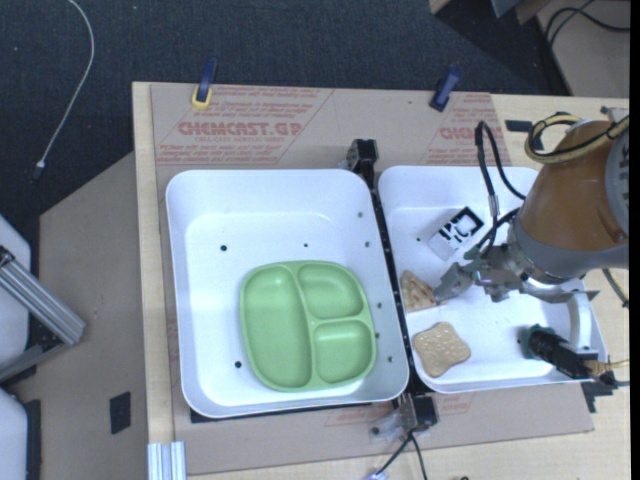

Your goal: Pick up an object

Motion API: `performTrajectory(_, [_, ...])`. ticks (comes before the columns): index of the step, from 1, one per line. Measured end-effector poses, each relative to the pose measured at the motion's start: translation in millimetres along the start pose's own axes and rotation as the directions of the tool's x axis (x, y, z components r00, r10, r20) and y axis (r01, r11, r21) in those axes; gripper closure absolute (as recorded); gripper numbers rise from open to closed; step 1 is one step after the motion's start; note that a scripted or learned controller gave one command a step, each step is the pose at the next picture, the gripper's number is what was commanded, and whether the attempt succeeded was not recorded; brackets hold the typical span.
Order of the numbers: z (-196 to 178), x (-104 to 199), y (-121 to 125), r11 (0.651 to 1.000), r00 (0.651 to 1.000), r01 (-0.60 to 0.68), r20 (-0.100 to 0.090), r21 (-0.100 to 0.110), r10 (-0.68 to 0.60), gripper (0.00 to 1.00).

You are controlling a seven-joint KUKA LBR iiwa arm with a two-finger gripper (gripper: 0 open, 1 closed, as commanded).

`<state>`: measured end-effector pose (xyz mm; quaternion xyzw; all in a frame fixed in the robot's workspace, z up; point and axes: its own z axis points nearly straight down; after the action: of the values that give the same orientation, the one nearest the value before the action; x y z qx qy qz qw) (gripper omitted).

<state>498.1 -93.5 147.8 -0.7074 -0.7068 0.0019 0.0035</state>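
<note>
At the near edge of the right bin (500, 368), a tan, wavy-edged biscuit (441, 348) is seen lying flat on the white floor. It is close to the wall that divides the two bins. Across that wall, a green plate (305, 323) with three compartments is found in the near half of the left bin (250, 218), set at a slight angle.

A little farther back in the right bin, a second tan piece, a cracker (417, 290), is placed against the dividing wall, apart from the biscuit. Just to its right the gripper (455, 280) is held low over the bin floor, pointed toward the cracker. No object can be made out in its grasp, and whether it is open or closed cannot be told. The grey arm (570, 218) is brought in from the right, above the bin's far right part.

Beyond the gripper, a white card (458, 228) with black markings is seen in the far half of the same bin. Farther still, a black clamp (362, 153) is fixed where the two bins meet. A brown board (300, 118) with red print is laid under the bins, and two blue clips (205, 83) are fastened to its far edge.
</note>
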Motion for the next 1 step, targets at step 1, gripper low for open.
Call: performTrajectory(1, [43.6, -0.4, -3.9, 1.000, 1.000, 0.000, 0.000, 0.000, 0.000, 0.00])
